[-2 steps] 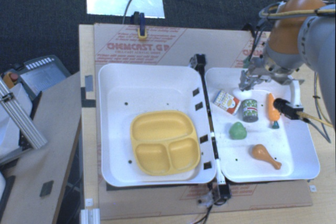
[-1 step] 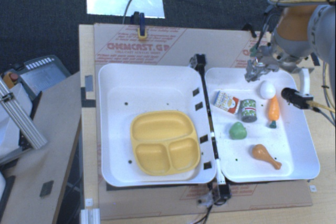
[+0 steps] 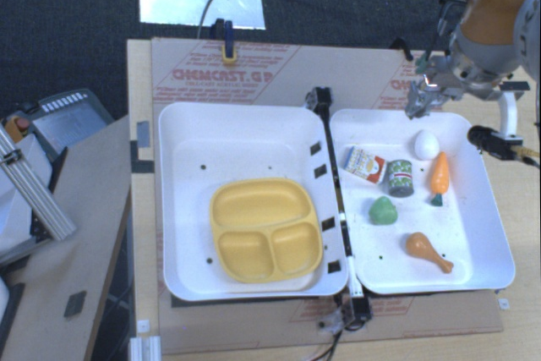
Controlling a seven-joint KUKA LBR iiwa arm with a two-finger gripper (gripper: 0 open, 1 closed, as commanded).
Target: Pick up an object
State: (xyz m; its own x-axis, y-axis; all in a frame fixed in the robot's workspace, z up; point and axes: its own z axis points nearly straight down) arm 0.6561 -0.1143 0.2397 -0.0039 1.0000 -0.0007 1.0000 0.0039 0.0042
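Gripper (image 3: 420, 103) hangs over the far rim of the right bin (image 3: 486, 211), above its far right corner; whether its jaws are wide or narrow cannot be told from this angle, and nothing shows between them. Right bin contents: white egg (image 3: 425, 144) nearest the gripper, orange carrot (image 3: 439, 175) just right of it, small carton (image 3: 364, 164) to the left touching a dark tin (image 3: 400, 178), green lump (image 3: 383, 211) nearer the middle, drumstick (image 3: 428, 252) at the near side. Left bin (image 3: 182, 148) holds a yellow divided tray (image 3: 265, 228), lying toward its near right. Both bins rest on cardboard (image 3: 254, 68).
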